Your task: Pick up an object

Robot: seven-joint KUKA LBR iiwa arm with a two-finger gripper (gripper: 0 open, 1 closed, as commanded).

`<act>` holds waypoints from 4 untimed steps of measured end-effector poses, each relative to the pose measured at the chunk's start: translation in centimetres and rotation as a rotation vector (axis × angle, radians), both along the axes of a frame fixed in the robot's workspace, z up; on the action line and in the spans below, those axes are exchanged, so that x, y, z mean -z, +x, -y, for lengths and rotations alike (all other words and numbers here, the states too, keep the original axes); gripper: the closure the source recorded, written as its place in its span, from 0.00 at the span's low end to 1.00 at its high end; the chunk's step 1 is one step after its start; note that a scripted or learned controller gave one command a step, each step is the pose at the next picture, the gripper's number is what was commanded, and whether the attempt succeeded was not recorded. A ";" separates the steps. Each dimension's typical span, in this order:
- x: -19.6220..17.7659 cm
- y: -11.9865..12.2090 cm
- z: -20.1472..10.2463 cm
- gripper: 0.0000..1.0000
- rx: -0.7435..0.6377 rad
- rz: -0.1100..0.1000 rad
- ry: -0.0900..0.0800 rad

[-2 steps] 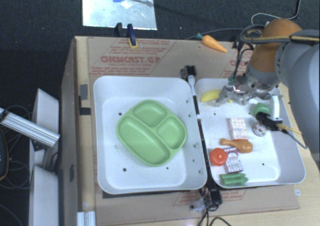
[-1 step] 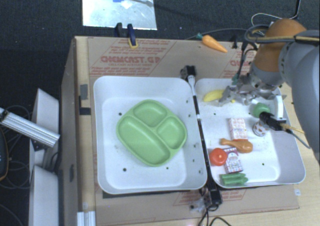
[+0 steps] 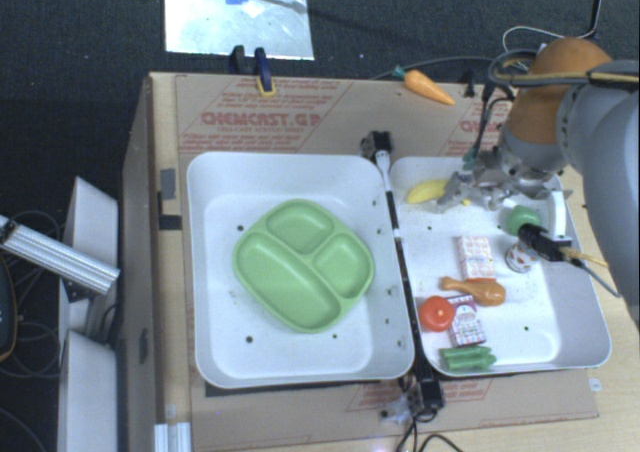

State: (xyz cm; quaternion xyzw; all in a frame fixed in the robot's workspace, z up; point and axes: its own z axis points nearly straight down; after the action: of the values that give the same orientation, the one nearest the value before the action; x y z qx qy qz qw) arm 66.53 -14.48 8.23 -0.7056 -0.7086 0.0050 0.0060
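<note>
Over the right bin [image 3: 580,335], the fingers [image 3: 462,190] blur beside a banana [image 3: 427,190]; their spread is unreadable.

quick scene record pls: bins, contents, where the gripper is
left bin: green divided plate, roughly centred
right bin: yellow banana-like toy at far left corner; striped box; chicken drumstick toy; tomato toy; small printed packet; green toy at near edge; green round toy
outside bins: carrot toy on the board behind
gripper: over far end of right bin, beside yellow toy
held: nothing visibly
</note>
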 end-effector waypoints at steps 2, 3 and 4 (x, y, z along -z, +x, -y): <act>0.0 0.0 -0.3 0.00 0.000 -0.001 0.002; 0.0 0.0 -3.3 0.00 0.000 0.003 -0.003; -1.1 0.1 -3.3 1.00 -0.001 0.005 -0.002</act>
State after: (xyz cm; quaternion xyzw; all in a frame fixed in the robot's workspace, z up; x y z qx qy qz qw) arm 66.67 -11.14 9.36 -0.7052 -0.7090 0.0038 0.0035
